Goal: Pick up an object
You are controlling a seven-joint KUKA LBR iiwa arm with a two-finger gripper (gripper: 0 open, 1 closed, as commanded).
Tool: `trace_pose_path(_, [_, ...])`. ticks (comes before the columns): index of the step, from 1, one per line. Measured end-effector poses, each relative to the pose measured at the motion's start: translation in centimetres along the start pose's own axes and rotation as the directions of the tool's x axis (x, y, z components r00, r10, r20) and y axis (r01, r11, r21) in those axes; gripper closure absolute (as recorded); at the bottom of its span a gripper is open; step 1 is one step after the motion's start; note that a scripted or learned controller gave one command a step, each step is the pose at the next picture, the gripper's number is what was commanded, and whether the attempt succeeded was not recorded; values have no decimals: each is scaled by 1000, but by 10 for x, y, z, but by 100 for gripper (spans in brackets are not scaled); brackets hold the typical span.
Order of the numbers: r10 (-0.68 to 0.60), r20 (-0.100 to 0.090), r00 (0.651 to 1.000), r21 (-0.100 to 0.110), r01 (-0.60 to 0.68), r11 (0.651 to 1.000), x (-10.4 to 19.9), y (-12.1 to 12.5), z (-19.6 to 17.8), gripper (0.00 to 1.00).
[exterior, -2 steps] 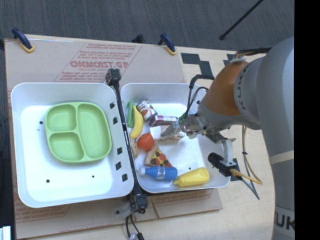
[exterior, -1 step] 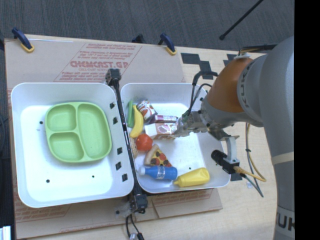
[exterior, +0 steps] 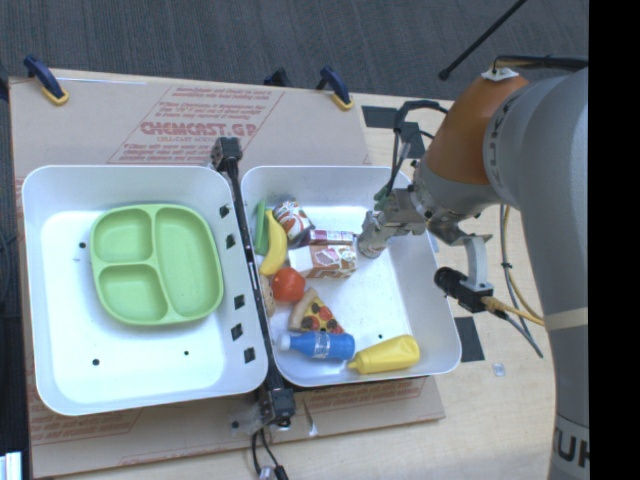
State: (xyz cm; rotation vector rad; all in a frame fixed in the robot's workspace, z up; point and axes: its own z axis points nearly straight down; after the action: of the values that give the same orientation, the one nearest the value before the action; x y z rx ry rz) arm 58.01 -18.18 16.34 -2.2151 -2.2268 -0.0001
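- Your gripper [exterior: 372,240] sits low in the right bin [exterior: 425,313], by its far right side; you cannot tell how it is set.
- Just left of it: a small carton [exterior: 331,261], touching or nearly so, with a wrapped packet [exterior: 292,220] beyond.
- Further left: banana [exterior: 272,249], tomato [exterior: 288,285].
- Near edge: pizza slice [exterior: 317,315], blue bottle [exterior: 322,345], yellow bottle [exterior: 387,355].
- Left bin [exterior: 60,368]: green divided plate [exterior: 157,263].

From my remote seat, the gripper [exterior: 372,240] fingertips are too small to tell apart, and its body hides part of the small carton [exterior: 331,261].
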Motion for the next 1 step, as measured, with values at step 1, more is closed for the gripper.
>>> trace_pose_path(1, [-2, 1, 1000, -3, 2, 1000, -29, 43, 17, 100])
